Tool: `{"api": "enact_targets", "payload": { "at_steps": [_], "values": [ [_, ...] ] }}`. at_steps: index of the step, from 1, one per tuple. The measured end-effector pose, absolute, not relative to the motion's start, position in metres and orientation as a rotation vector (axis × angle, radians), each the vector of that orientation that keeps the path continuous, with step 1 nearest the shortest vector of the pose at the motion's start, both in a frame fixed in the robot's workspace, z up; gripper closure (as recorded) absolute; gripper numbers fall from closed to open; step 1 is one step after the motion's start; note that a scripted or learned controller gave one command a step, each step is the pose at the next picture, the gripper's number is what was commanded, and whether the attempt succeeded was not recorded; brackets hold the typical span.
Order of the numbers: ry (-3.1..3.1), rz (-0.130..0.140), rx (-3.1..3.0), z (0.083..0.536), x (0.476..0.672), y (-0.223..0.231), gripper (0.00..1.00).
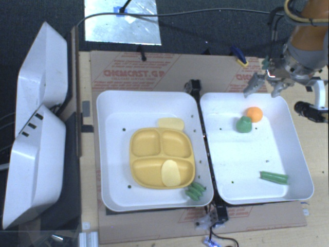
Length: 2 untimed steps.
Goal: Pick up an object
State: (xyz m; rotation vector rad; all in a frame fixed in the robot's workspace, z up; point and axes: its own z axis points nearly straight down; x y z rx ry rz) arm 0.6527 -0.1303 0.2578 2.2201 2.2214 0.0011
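Note:
My gripper [265, 88] hangs open above the far edge of the right bin [293, 138], its two grey fingers spread with nothing between them. In that bin an orange ball [254, 114] lies touching a green round object [244, 124], a little below and left of the gripper. A green bean pod [274, 177] rests near the bin's front right. The left bin [110, 138] holds a yellow divided tray [139, 161] with a pale yellow oval piece [171, 173] in its front compartment. A pale yellow block [170, 123] lies behind the tray and a green pod [195, 191] beside its front right corner.
Both bins sit on a cardboard sheet [154, 71]. White moulded covers [38, 122] stand at the left. A shiny metal plate [122, 14] lies at the back, and a black clamp [194, 86] sits between the bins' far corners.

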Motion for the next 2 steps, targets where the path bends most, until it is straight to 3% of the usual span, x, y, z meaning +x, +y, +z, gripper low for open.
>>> {"api": "enact_targets", "payload": {
  "at_steps": [2],
  "values": [
    [2.221,0.001,2.220,0.2578,0.6527,-0.1303,0.00]
  ]
}}
